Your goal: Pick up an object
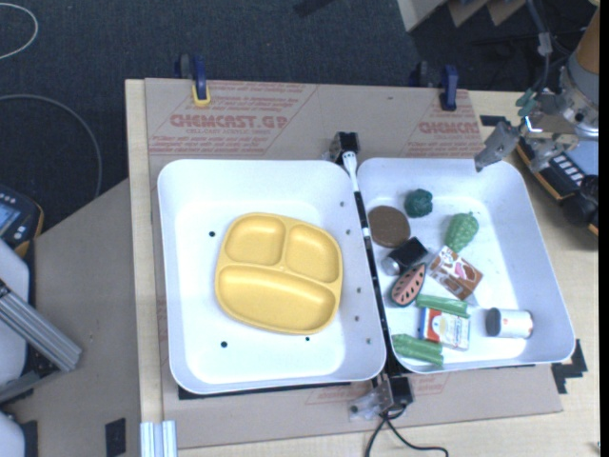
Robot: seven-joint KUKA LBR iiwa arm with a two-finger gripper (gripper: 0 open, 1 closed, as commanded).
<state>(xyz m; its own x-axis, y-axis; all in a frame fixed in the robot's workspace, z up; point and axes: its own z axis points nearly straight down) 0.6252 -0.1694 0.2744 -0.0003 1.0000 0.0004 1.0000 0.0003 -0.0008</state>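
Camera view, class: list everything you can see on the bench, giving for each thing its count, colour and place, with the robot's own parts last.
Bins: two, white, side by side.
Divided tray: one, yellow, left bin.
Disc: one, brown, right bin, near its left wall.
Leafy toy: one, dark green, right bin, far end.
Cylinder: one, white with a dark end, right bin, near right.
Clamps: two, blue, board's far edge.
Gripper: one, grey, above right bin's far right corner.

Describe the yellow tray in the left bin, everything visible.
The yellow tray is a rounded-corner, glossy, plastic-looking dish with three compartments: two smaller ones along its far side and one long one along its near side. It lies flat and upright, slightly rotated, near the middle of the left bin. It holds nothing, and it touches just the bin floor.
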